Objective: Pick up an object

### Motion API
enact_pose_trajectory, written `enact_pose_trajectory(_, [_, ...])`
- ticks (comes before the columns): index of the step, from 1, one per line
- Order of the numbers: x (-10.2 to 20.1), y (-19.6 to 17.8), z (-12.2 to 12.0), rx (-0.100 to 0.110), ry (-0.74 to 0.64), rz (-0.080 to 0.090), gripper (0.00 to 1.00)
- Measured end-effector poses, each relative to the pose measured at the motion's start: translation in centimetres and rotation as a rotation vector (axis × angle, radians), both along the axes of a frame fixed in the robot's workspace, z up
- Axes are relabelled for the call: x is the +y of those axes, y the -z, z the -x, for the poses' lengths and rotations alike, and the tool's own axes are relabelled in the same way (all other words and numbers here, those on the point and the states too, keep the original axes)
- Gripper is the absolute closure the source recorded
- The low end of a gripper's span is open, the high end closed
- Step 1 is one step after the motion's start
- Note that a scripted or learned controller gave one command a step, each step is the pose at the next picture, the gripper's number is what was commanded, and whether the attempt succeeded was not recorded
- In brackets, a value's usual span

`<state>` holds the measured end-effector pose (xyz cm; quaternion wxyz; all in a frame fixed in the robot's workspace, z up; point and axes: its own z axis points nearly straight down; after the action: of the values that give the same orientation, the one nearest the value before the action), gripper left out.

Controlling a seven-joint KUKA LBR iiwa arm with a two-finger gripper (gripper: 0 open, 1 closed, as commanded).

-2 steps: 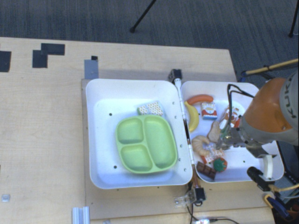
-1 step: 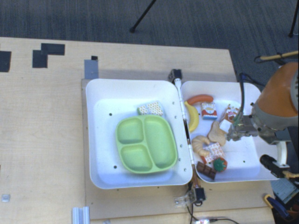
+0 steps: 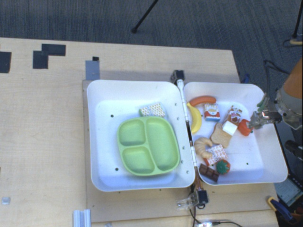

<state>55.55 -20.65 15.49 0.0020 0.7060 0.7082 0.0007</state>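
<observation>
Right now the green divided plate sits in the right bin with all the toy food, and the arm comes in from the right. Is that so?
Not quite. The green divided plate lies in the left bin, beside a small patterned block. The toy food, such as the banana and sausage, is in the right bin. The arm does come in from the right, as the camera view shows.

This is a robotics lab, set up for grasping trials. A pale plywood surface carries two shallow white bins clamped side by side, with black tape marks stuck near its far edge. The right bin holds toy food (a plastic banana, a sausage, small cartons), the left a green divided plate. Loose cables trail off the front edge, and grey office carpet lies beyond, crossed by a thin black stand leg.
</observation>
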Motion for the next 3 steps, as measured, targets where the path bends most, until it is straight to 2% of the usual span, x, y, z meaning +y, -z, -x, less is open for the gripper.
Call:
enact_pose_trajectory(1, [0.1,0.0,0.0,0.001,-0.001,-0.001,0.00])
enact_pose_trajectory(2, [0.1,6.1,6.9,0.004,0.000,-0.004,0.00])
enact_pose_trajectory(3, [0.1,5.0,6.7,0.000,0.000,-0.003,1.00])
